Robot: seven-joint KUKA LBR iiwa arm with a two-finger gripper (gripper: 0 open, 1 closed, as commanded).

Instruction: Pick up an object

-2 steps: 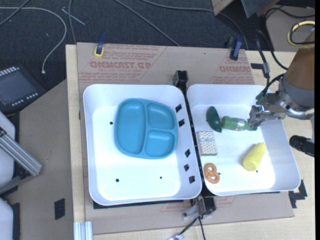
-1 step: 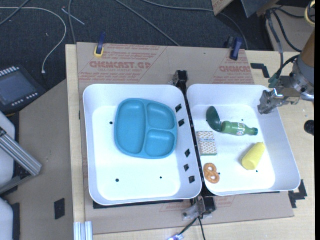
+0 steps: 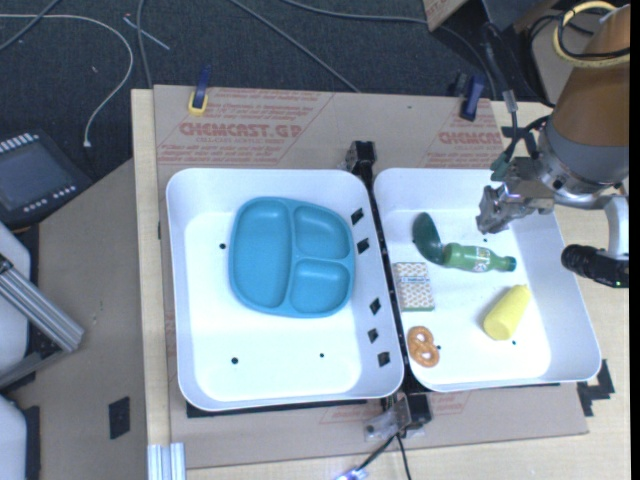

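Glossy white plastic bins [image 3: 200,208]; matt blue plastic plate [image 3: 292,256].

Two bins [image 3: 200,368], one plate [image 3: 290,256], bottle [image 3: 470,258], pretzel [image 3: 423,347], packet [image 3: 412,286].

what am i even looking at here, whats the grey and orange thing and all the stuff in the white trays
It is a robot arm, filmed from one camera fixed above a bench, looking down at a slant. The arm reaches in from the right, and its claw hangs over the right bin; nothing can be seen in its grip. That bin holds a green bottle lying on its side, a dark green object next to it, a yellow block, a small patterned packet and a pretzel. The left bin holds a blue divided plate. The job is to pick something up.
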